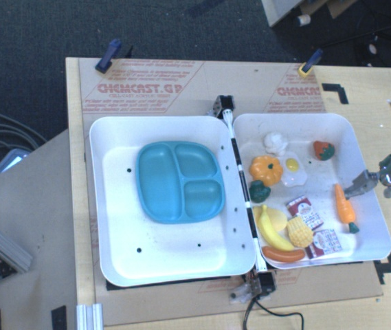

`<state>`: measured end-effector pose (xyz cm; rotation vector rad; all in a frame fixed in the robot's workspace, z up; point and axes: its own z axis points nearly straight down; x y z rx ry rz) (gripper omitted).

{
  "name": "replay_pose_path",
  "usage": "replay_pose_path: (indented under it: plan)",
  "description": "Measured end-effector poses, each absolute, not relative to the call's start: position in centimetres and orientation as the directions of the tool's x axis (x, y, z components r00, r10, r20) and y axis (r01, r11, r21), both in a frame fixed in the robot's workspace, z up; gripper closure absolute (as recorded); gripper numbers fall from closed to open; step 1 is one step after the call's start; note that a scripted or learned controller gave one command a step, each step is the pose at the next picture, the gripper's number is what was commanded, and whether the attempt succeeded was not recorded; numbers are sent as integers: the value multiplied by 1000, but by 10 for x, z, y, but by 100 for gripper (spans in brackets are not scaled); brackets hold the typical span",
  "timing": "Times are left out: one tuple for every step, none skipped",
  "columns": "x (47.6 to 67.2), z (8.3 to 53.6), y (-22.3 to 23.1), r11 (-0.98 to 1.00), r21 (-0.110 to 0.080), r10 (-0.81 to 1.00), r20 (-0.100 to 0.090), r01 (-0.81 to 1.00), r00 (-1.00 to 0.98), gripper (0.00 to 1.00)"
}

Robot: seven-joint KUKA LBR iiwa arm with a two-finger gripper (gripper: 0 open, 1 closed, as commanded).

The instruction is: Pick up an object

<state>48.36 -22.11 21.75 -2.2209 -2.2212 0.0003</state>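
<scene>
Right bin (pixel 370 239), toy food: carrot (pixel 345 206), pumpkin (pixel 266 170), banana (pixel 271 227), corn (pixel 299 232), strawberry (pixel 323 150), sausage (pixel 283 255), egg (pixel 291 165), packets (pixel 305 212).
Gripper (pixel 357 184) at right rim, just beside carrot; jaw state impossible to tell. Best approached from above, straddling carrot across its width, clear of wall. Left bin (pixel 106 157): blue tray (pixel 180 181). Printed on board (pixel 140 81): "CHEMCAST GP".

Two white bins: left bin (pixel 113 205), right bin (pixel 370 236). One blue divided plate (pixel 180 181). One pumpkin (pixel 266 170), one banana (pixel 271 228), one corn cob (pixel 299 232), one carrot (pixel 345 207), one strawberry (pixel 324 150), one sausage (pixel 284 254), one fried egg (pixel 292 171), two red-white packets (pixel 305 212) (pixel 324 242).
</scene>
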Motion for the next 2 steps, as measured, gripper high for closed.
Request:
replay_pose_path:
  plan:
    - [509, 91, -175, 2, 2, 1000, 0, 1000, -2, 0]
    - [510, 101, -174, 0, 6, 1000, 1, 1000, 0, 100]
